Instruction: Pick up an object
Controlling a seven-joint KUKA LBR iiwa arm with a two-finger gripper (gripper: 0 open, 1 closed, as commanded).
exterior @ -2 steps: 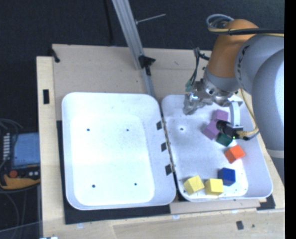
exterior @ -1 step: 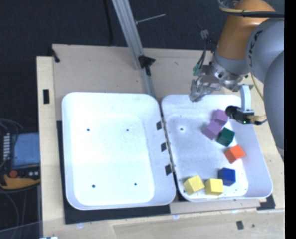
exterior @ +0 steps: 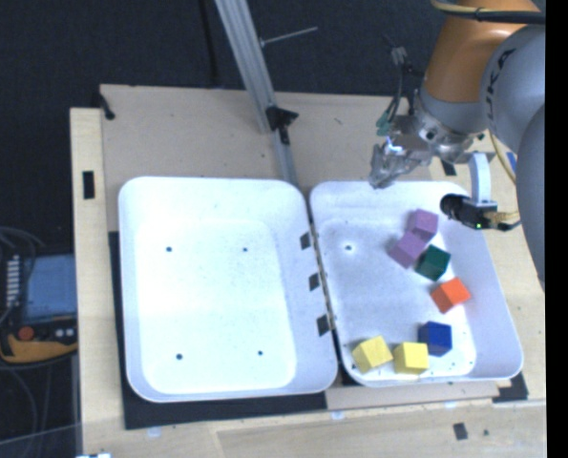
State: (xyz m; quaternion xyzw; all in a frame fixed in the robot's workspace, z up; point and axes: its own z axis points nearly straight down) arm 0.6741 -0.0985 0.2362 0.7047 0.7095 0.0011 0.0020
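The right bin [exterior: 360,284] holds several small blocks. Two purple blocks [exterior: 415,237] lie near its upper middle, a dark green block [exterior: 433,260] sits just below them, and an orange block [exterior: 450,295] lies further down. A blue block [exterior: 436,337] and two yellow blocks [exterior: 390,355] rest near the front edge. My gripper [exterior: 389,168] hangs above the back rim of the right bin, up and left of the purple blocks, with nothing visibly between its fingers.
The left bin [exterior: 217,284] stands beside the right one. A slanted metal post [exterior: 250,60] rises behind the bins, its foot close to the left of my gripper. The bench edge runs along the front.
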